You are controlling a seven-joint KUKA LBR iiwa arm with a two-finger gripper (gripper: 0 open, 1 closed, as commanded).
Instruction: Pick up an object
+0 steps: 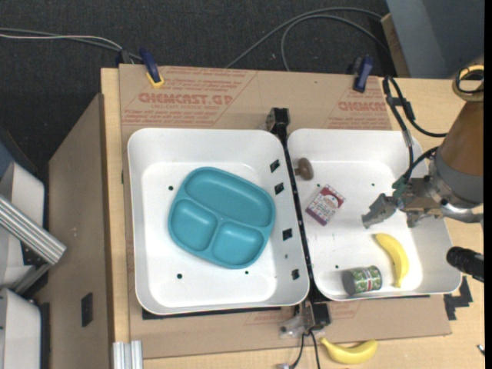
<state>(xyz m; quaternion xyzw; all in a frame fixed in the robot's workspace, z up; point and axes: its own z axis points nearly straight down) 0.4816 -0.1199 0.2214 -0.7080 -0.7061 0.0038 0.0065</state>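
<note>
A grey arm with an orange band (470,141) reaches in from the right over the right-hand bin (350,146), its tool (378,214) hanging above the bin's floor with its dark fingers spread apart and nothing between them. Most of the arm is cut off by the frame's right edge, and the wrist is a blur of cables and metal that is hard to make out.

Just below the tool lies a yellow banana (393,256), and beside the banana's lower end a small green-labelled can (362,280) rests on its side near the bin's front wall. A small printed packet (324,205), its label too small to read, lies to the tool's left, and a small brown object (304,168), too small to identify, sits near the bins' shared wall.

In the left-hand bin (146,206) a teal divided plate (221,217) lies flat. On the cardboard-covered counter (192,98), a second banana (350,350) is partly cut off by the bottom edge, in front of the bins.
</note>
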